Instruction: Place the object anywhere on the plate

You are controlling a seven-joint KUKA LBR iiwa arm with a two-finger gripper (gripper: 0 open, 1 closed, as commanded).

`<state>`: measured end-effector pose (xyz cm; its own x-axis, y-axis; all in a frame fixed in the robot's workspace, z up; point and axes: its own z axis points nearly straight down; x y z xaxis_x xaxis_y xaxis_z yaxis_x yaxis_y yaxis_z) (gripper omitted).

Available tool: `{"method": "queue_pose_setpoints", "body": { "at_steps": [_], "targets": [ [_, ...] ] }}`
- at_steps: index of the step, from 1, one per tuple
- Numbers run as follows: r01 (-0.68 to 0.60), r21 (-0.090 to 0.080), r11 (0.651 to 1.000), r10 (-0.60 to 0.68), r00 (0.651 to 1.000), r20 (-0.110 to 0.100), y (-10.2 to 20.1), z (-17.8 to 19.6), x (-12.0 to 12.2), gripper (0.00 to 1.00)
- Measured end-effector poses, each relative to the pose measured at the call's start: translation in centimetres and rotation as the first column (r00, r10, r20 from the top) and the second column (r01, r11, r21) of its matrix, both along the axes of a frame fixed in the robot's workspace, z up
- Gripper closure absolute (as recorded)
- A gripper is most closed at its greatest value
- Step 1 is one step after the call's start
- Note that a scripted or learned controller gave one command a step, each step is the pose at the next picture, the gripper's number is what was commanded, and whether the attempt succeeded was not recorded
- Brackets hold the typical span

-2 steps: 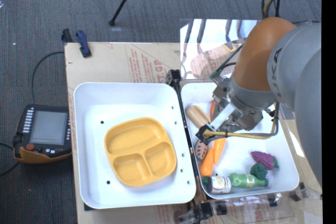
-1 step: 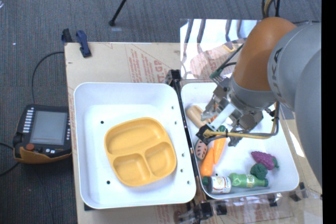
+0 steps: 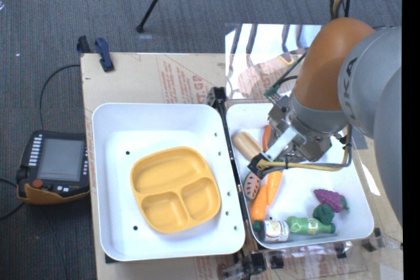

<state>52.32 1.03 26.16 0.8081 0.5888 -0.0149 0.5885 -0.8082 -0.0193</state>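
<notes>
Gripper [image 3: 298,146] above the right bin [image 3: 298,197]; whether open or closed cannot be told. Just beside it lies the orange carrot [image 3: 266,191]; farther, a green bottle [image 3: 296,227]; farthest, the yellow plate [image 3: 175,188] in the left bin [image 3: 111,141].

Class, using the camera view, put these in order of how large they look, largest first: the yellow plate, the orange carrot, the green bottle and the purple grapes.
1. Yellow plate, clearly largest.
2. Green bottle.
3. Orange carrot, slightly shorter than the bottle.
4. Purple grapes, smallest.
</notes>
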Motion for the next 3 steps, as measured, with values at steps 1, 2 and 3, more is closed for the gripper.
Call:
{"method": "queue_pose_setpoints", "body": {
  "at_steps": [1, 2, 3],
  "targets": [
    [-0.161, -0.004, 0.987, 0.161, 0.987, 0.015, 5.7, 1.9, 0.4, 1.0],
    [-0.144, -0.003, 0.99, 0.144, 0.99, 0.007, 15.5, -4.0, 2.4, 1.0],
    [-0.143, -0.005, 0.99, 0.144, 0.99, 0.011, 15.4, -3.8, 2.5, 0.0]
  ]
}}
